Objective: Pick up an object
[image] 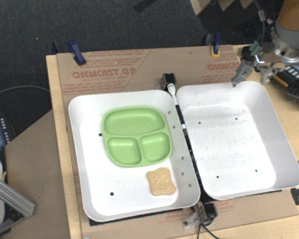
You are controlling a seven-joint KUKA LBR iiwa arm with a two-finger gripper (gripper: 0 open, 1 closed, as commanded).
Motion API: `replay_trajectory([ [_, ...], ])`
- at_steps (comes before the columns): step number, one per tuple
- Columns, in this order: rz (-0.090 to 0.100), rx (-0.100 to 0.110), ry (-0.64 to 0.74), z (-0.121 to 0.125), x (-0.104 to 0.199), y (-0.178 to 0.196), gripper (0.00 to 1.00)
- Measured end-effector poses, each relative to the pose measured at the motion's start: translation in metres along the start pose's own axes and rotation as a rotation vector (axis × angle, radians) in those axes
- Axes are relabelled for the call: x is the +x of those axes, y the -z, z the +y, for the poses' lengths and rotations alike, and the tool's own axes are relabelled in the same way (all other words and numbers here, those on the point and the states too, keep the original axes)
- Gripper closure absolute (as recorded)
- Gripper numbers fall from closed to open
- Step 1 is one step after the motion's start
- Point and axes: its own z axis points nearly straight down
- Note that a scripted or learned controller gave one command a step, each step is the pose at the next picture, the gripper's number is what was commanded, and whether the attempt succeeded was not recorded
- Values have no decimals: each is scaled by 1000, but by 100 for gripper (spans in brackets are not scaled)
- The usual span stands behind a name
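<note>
Right, we count two shallow white plastic bins side by side on the cardboard-topped bench (134, 63): the left bin (88, 163) and the right bin (234, 140). We count two things inside the left bin: one light-green three-compartment plastic tray (137, 135) and one tan, roughly square, toast-shaped piece (161, 182). The green tray sits in the upper middle of the left bin, flat, long axis running left-right, with the one wide compartment on the far side and the two smaller compartments on the near side. The toast piece lies flat on the bin floor just beside the tray's near edge, below the tray's right small compartment, close to the bin's near right corner; it is near-square, so we see no clear long axis, and its edges sit slightly rotated against the bin walls. We can't tell whether it touches the tray. We also count two clamps on the far edge of the bench: one blue clamp (76, 51) on the left and one blue-and-yellow clamp (216, 44) on the right. The two-finger gripper (253, 71) hangs at the far right corner of the right bin, over its rim, well apart from the tray and the toast piece. Its two fingers are spread apart, nothing between them.
</note>
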Motion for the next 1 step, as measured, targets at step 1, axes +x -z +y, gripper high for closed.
replay_trajectory([
  [1, -7, -9, -8, -80, -66, 100, 0],
])
